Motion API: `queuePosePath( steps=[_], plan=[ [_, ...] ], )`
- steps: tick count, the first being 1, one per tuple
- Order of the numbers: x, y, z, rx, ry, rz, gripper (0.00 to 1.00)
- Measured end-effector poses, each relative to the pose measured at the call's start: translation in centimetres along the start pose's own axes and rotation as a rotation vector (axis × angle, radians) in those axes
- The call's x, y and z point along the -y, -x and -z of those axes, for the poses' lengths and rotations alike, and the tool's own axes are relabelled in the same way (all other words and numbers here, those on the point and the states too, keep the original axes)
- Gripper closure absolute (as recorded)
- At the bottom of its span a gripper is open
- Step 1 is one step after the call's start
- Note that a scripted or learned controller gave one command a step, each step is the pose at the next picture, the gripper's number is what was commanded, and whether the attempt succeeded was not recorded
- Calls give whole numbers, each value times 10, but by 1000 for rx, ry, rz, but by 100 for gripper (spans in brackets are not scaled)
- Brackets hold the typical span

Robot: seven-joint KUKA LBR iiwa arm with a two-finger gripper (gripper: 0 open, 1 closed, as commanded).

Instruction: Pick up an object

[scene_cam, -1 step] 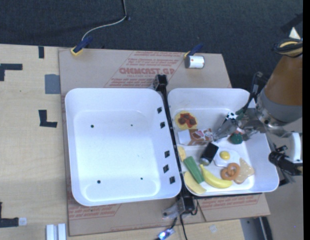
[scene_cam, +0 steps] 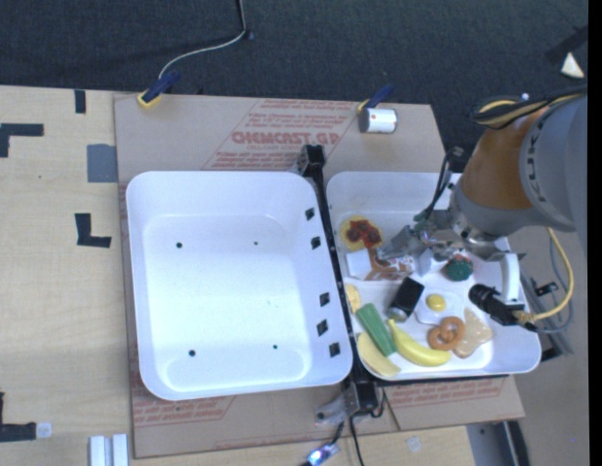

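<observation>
White plastic bins sat side by side, and the gripper [scene_cam: 410, 246] hung low over the right bin [scene_cam: 379, 187], above a reddish-brown scrap [scene_cam: 386, 270]. Whether the pincer was open or closed, I could not tell. A banana [scene_cam: 418, 349], a green cucumber [scene_cam: 377, 330], a small doughnut [scene_cam: 445, 335] and a black can [scene_cam: 406, 298] lay nearer. The left bin [scene_cam: 223, 280] stood beside it.

arm [scene_cam: 534, 168]: runs off the right edge
green thing [scene_cam: 459, 269]: half hidden under the tool [scene_cam: 429, 242], can't say what it is
</observation>
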State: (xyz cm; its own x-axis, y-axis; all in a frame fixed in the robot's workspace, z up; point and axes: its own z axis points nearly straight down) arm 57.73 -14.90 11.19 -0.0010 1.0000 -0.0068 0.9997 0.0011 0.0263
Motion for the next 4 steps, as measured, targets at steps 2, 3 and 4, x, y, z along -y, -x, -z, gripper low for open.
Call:
queuePosePath(
  steps=[2, 3, 4],
  plan=[
    [-86, -12, 2, -4, 11, 4, 100],
    [-79, -10, 93, -5, -20, 0, 100],
    [-93, -64, 69, -7, -28, 4, 100]
  ],
)
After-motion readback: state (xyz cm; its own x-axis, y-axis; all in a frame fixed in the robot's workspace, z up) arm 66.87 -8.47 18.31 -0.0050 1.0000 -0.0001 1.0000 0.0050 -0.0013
